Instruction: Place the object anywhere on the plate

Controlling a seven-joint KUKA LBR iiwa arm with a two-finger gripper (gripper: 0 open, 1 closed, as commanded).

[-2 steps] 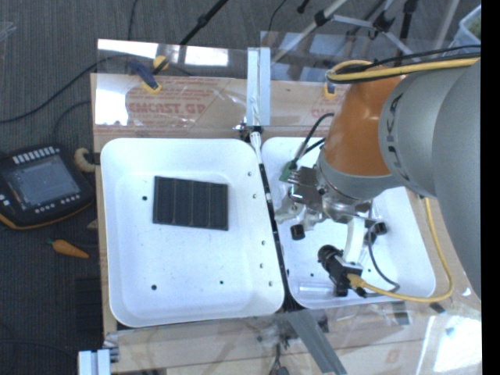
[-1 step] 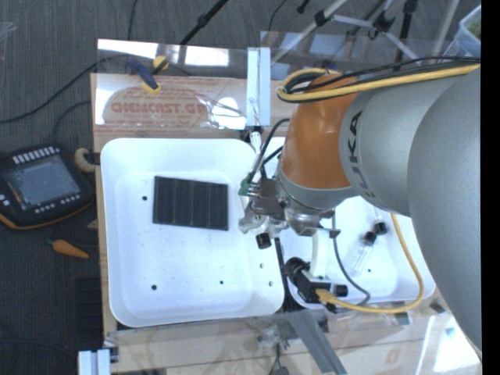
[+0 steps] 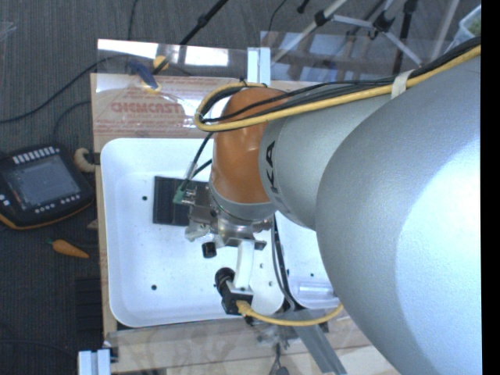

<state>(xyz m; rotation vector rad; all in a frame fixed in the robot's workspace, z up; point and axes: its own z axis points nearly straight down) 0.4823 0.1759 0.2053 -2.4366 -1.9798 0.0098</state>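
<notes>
1. Camera view: the arm (image 3: 375, 209) comes in from the right and covers most of the frame. Its orange band (image 3: 238, 151) sits over the middle of the left bin (image 3: 125, 287).
2. The hand (image 3: 233, 242) hangs below the band, over the bin's centre. It is seen from above and the wrist masks it, so I cannot tell whether it is apart, together or clamped on anything.
3. A dark flat square (image 3: 169, 200) lies on the bin floor at centre left, just beside the wrist, with its right edge hidden under it. I cannot tell whether it is the object or the plate.
4. Handling, as a judgement: if the square is the object, it looks thin, stiff and light and lies flush on the floor. That leaves little to pinch from above, so an exposed edge such as the left one seems the likeliest hold, and it may slide on the smooth white plastic.
</notes>
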